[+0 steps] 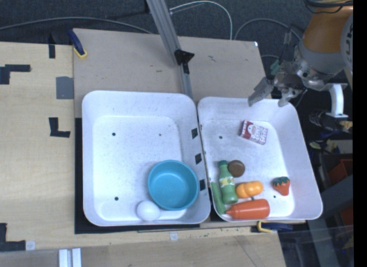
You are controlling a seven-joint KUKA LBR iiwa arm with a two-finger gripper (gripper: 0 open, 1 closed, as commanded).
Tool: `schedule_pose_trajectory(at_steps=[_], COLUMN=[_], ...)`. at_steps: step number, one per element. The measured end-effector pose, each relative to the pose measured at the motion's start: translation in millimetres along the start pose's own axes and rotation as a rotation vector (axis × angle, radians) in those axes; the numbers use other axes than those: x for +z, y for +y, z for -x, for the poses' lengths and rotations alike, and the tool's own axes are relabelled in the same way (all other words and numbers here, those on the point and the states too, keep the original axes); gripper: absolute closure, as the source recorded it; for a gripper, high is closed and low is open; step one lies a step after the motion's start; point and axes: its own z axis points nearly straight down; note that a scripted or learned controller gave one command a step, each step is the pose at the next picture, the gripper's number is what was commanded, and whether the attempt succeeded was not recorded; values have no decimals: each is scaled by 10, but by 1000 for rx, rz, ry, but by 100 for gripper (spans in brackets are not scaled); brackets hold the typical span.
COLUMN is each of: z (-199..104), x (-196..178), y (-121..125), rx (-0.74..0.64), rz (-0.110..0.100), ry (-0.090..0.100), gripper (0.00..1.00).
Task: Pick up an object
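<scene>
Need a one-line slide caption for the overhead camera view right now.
Open gripper hovers at the right bin's far rim; red carton lies below it.

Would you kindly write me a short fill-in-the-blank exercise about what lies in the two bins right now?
1. The blue bowl sits in the ____ bin.
2. The ball touching the bowl is ____ in colour.
3. The end effector hovers over the far rim of the ____ bin.
4. The green bottle lies beside a ____ round piece.

Missing words: left; white; right; brown
</scene>
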Motion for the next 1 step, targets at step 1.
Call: schedule_pose_trajectory(at_steps=[1], z=[1], x=[0], y=[0], rx=[0], rz=[0], ry=[0], gripper=[0])
